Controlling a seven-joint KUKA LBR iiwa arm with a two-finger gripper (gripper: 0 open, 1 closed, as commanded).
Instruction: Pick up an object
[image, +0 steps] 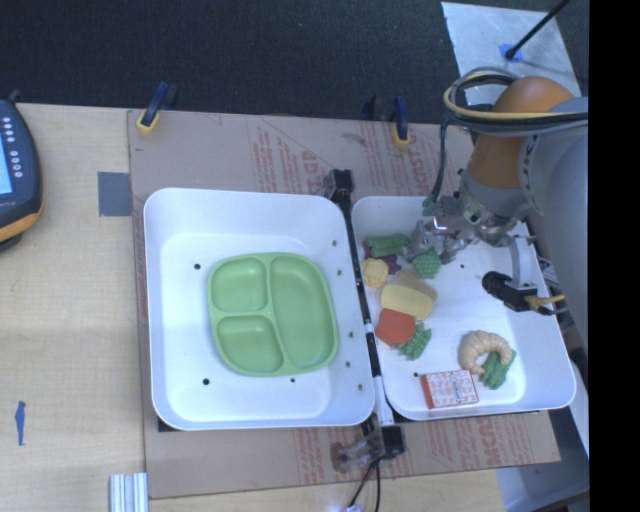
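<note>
Claw (438, 236) hangs low over the far end of the right bin (545, 372), at the tip of the grey arm that comes in from the right. Whether it is spread or pressed together I cannot tell from this slanted view, and nothing can be seen pinched in it. By my reading the pick is not yet made: the approach looks mostly done, while the closing and the lift are left.

The likeliest target is the small green piece (427, 265), which lies on the bin floor just beside the claw, on its near side. It is compact and knobbly, so no clear long axis or pointing direction can be read from it. Just to its left lies a long green piece (384, 245), with its long axis running roughly left to right across the bin and one end toward the claw.

Further out, a yellow block (408, 298) rests against a red block (395, 327) near the bin's left wall. A croissant (483, 350) and a patterned card (448, 388) sit well apart from the claw, toward the near edge.

The left bin (180, 250) carries a green divided tray (300, 300). Both bins stand on the pale wooden worktop (70, 330).
</note>
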